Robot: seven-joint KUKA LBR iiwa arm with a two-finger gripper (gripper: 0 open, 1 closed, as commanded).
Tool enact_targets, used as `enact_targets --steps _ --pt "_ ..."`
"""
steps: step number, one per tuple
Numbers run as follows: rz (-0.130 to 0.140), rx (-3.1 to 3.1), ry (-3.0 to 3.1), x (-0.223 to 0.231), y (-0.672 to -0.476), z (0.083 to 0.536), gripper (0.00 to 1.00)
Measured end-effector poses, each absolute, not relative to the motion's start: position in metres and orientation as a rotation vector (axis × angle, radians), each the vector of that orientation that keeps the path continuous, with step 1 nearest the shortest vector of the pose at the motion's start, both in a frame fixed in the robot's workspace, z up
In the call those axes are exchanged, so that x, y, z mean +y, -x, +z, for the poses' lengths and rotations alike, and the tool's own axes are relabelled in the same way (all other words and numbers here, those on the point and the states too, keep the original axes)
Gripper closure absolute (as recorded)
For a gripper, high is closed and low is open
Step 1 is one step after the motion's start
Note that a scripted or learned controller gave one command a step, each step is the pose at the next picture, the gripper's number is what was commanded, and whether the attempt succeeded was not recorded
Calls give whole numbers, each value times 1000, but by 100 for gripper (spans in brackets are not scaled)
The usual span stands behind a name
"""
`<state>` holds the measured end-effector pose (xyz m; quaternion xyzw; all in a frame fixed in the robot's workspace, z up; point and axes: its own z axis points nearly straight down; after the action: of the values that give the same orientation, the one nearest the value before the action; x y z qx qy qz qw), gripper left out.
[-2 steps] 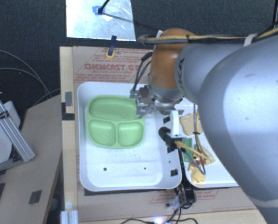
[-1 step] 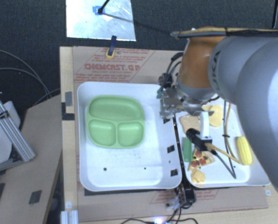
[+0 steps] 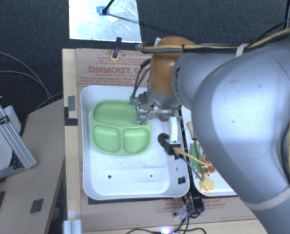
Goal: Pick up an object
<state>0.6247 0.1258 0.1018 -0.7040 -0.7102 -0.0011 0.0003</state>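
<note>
Landmark: the left white bin (image 3: pixel 130 179) on the worktop (image 3: pixel 70 155).

1. A green divided tray (image 3: pixel 119 128) lies flat on the floor of this bin, in its far-left part. It has one wide compartment on the far side and two smaller ones on the near side.
2. The gripper (image 3: pixel 143 115) hangs over the far middle of the bin, at the tray's far right corner, above the wide compartment's right end. Contact with the tray cannot be confirmed.
3. Whether the gripper is open or closed cannot be told from this angle.
4. The near half of the bin floor shows a few small dark specks.
5. The grey arm (image 3: pixel 232 106) crosses above the bin's right rim.
</note>
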Motion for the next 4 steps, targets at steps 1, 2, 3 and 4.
enact_targets --steps 1,2,3,4 --pt "-12 -2226 2225 103 -622 214 100" --pt "-4 -2232 2209 186 -599 209 100" --pt "1 -2221 2223 172 -635 169 100" --pt "-13 -2233 2213 239 -670 188 100"
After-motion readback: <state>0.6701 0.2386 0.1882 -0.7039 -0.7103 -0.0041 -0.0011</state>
